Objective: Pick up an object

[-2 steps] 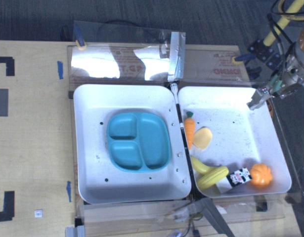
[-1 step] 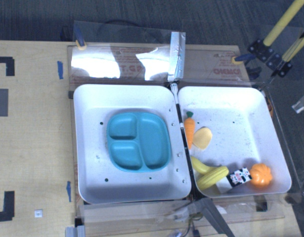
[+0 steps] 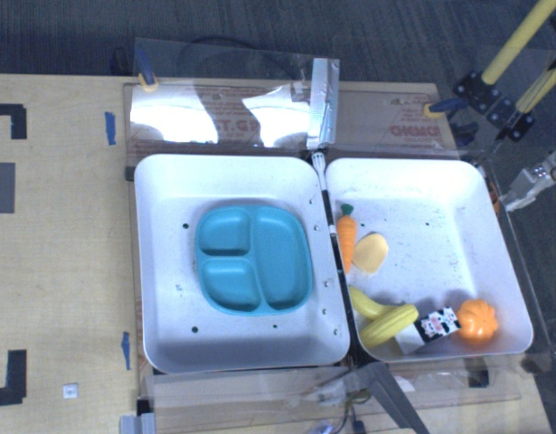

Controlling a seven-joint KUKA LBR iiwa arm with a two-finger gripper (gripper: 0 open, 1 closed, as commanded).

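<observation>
The right white bin (image 3: 431,193) holds several toys. An orange carrot (image 3: 347,240) with a green top lies along its left wall. A pale yellow rounded piece (image 3: 371,252) touches the carrot's right side. A yellow banana (image 3: 383,320) lies near the front left corner. To its right, a small black and white toy (image 3: 438,325) sits against an orange pumpkin (image 3: 477,320) at the front wall. The left white bin (image 3: 164,242) holds a blue divided plate (image 3: 255,258) in its middle.
A glossy clear sheet (image 3: 219,116) and an upright metal strip (image 3: 323,102) stand behind the bins. Yellow-handled clamps (image 3: 494,93) stick in at the top right. Wooden bench (image 3: 56,242) with black tape marks lies left of the bins.
</observation>
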